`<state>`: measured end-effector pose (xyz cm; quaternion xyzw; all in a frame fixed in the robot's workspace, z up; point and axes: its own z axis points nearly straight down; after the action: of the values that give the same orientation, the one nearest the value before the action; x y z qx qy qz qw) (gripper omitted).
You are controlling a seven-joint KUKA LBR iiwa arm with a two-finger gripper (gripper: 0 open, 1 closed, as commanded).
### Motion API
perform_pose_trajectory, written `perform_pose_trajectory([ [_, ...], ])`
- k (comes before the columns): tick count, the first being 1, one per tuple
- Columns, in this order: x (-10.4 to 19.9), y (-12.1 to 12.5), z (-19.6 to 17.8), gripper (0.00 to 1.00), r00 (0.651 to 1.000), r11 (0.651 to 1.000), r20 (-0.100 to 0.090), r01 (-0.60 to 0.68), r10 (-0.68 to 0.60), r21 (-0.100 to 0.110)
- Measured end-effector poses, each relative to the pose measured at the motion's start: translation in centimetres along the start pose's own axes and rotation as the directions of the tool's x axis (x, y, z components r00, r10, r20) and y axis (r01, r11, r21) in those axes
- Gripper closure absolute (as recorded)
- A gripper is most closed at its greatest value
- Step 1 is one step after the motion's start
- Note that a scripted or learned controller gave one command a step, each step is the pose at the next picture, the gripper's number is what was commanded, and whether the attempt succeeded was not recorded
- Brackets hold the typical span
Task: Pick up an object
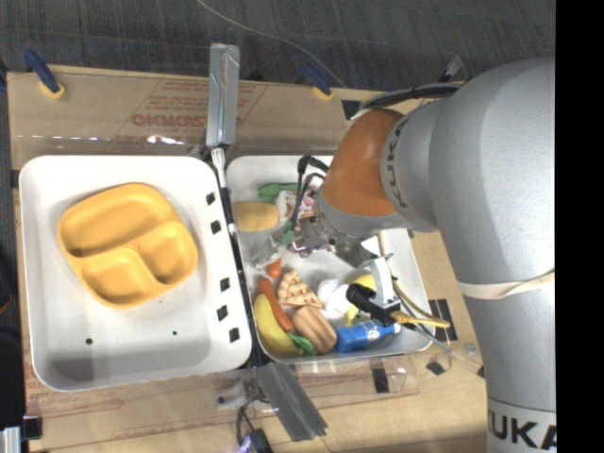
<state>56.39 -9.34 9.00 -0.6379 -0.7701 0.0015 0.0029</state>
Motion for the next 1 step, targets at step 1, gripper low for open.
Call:
perform_pose_trajectory([
  [1,1.36,3.26,-10.58,0.0,0.994,0.994,0.002,-0.106,0.106,-0.012],
])
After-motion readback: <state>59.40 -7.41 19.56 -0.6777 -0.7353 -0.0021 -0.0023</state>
